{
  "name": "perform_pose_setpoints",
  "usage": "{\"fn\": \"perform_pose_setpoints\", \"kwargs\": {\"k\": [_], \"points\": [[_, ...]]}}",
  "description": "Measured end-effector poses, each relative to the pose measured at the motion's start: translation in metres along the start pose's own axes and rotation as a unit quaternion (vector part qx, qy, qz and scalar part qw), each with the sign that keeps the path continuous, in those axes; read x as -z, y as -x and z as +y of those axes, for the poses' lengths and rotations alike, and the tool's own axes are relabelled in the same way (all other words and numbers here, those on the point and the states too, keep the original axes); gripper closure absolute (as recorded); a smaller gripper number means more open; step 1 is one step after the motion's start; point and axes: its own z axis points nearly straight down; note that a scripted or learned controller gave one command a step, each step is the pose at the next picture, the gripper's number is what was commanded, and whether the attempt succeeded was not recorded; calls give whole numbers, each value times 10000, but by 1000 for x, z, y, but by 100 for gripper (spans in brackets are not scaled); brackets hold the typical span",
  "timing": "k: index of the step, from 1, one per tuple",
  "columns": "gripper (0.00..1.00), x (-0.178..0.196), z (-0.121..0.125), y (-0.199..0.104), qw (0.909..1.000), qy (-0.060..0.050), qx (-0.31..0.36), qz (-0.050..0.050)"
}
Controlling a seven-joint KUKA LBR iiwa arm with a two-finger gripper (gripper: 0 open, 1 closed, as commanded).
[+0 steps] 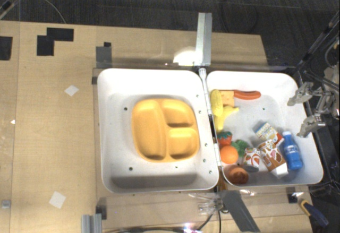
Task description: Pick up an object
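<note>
The claw (307, 111) is hanging at the right edge of the frame, over the right rim of the right bin (276, 79). Its two metal fingers (298, 95) are standing apart, one toward the upper side and one lower, with nothing between them.

The right bin is carrying all the small things, crowded along its left wall and lower half. A yellow banana (219, 109) is lying along the left wall near the top, with a pale yellow wedge of cheese (227, 98) just beside it and an orange-red sausage (246, 95) stretching to the right of that. Below the banana a strawberry (225, 138) is sitting against the wall, an orange ball (229, 155) is resting just under it, and a bit of green (241, 146) is showing beside them. In the lower left corner a small bowl (237, 174) is holding something brownish. To the right, a small white and blue carton (265, 132) is lying tilted, two brown and white cartons (266, 158) are lying side by side beneath it, and a blue bottle (291, 153) is lying at the end of the cluster, nearest the claw but apart from it.

The left bin (115, 120) is holding a yellow divided tray (163, 128) near its middle. Both bins are sitting on a light wooden worktop (48, 136), with black patches (53, 39) toward the upper left of the frame.
</note>
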Motion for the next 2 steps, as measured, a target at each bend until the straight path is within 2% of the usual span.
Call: {"fn": "perform_pose_setpoints", "kwargs": {"k": [1,2], "points": [[0,-136,-6,-21,9985,-32,-542,-91],[0,-147,-8,70,9594,-2,-2813,-191]]}}
